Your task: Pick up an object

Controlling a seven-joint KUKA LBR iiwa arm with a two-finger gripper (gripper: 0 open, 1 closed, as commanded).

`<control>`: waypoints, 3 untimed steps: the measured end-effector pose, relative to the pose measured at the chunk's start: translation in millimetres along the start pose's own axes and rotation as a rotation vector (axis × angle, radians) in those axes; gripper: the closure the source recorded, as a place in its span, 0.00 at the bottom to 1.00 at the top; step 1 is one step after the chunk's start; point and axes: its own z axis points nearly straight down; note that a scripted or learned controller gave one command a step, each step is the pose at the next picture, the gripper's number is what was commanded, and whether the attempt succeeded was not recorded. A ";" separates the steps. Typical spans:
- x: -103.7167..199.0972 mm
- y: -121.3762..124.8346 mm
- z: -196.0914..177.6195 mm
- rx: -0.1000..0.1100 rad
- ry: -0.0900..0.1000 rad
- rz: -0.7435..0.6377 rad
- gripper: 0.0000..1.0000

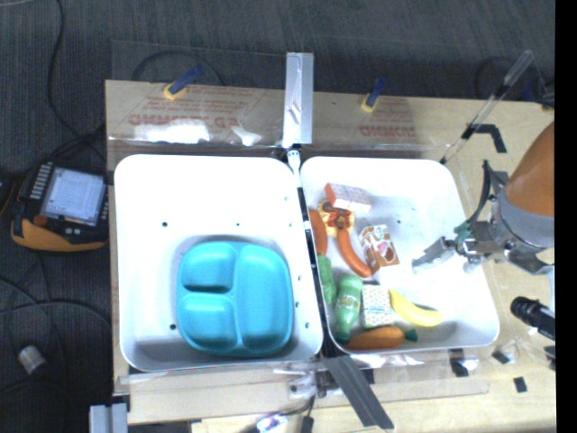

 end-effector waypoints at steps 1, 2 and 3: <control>10.9 -10.0 74.4 0.002 0.001 0.118 0.00; 42.1 106.4 96.3 -0.018 -0.005 -0.022 0.00; 42.3 105.2 88.6 -0.010 -0.004 -0.023 1.00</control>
